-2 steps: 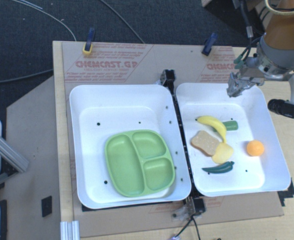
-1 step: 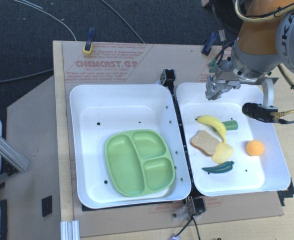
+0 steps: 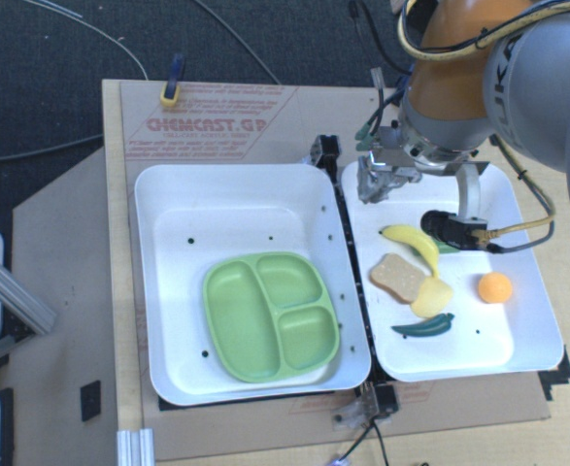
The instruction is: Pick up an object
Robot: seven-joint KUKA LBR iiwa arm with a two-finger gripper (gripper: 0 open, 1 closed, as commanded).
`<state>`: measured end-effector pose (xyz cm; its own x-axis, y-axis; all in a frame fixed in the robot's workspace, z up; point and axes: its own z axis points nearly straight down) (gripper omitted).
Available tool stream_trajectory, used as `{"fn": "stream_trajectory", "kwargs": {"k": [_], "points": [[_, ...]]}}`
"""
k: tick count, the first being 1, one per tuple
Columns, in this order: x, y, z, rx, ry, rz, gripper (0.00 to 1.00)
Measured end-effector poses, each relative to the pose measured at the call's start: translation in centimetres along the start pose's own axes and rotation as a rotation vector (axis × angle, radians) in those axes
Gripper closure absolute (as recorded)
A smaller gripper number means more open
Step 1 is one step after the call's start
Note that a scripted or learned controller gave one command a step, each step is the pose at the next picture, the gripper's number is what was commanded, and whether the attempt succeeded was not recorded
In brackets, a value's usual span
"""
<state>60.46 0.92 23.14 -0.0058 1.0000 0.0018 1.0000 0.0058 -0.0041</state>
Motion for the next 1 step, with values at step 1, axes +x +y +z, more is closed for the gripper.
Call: {"fn": "stream_trajectory", "kwargs": {"k": [1], "points": [[5.28, -1.52, 0.39, 0.000, 0.000, 0.000, 1.00]]}}
